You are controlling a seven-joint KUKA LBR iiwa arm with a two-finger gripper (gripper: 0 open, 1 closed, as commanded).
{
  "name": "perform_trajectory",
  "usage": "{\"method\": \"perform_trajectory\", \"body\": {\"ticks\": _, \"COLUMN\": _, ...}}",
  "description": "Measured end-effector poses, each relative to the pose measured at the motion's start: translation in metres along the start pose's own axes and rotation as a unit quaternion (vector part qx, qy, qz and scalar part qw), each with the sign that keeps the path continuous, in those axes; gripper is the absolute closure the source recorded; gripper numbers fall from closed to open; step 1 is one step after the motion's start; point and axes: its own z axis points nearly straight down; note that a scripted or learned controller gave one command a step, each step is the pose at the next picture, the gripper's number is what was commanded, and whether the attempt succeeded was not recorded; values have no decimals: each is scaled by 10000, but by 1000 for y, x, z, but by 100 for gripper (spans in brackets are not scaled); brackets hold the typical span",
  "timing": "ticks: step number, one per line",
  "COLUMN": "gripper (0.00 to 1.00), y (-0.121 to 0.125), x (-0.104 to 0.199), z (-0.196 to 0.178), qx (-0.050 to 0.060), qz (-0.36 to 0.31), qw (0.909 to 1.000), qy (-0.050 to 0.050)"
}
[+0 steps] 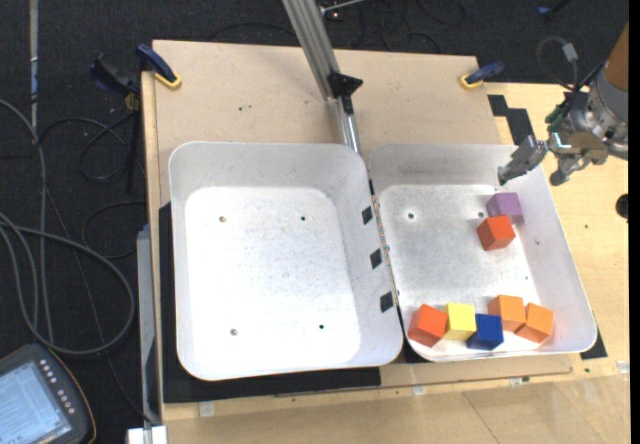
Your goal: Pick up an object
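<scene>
From my seat the pick has not happened yet. My gripper (541, 163) hangs at the upper right corner of the right bin (568, 262), its two fingers spread apart with nothing between them, so I call it open and holding nothing.

Nearest to it, just below and slightly to its left, sits a purple block (506, 204), with an orange block (496, 232) touching it on the lower side. Those two look like my likeliest targets, since the fingers are almost above them. Whether the gripper is up in the air or close to the bin floor I cannot judge from this slanted look.

Much further down from the gripper, along the near wall of the same bin, lies a row of blocks packed together: an orange cube (429, 324), a yellow block (461, 319), a blue block (487, 331) and two more orange pieces (523, 316). The left bin (200, 172) lies well off to the gripper's left.

All of it is left, I'd say: line up over a block, descend, close, lift
</scene>
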Motion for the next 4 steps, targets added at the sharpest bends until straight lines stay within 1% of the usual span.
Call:
{"method": "perform_trajectory", "body": {"ticks": 1, "gripper": 0, "y": 1, "x": 0, "z": -3, "qx": -20, "qz": -9, "qw": 10000, "qy": -8}}
{"method": "perform_trajectory", "body": {"ticks": 2, "gripper": 0, "y": 3, "x": 10, "z": 56, "qx": 4, "qz": -8, "qw": 10000, "qy": 1}}
{"method": "perform_trajectory", "body": {"ticks": 3, "gripper": 0, "y": -5, "x": 2, "z": 109, "qx": 7, "qz": 15, "qw": 10000, "qy": -2}}
{"method": "perform_trajectory", "body": {"ticks": 4, "gripper": 0, "y": -3, "x": 0, "z": 158, "qx": -49, "qz": 17, "qw": 10000, "qy": -32}}
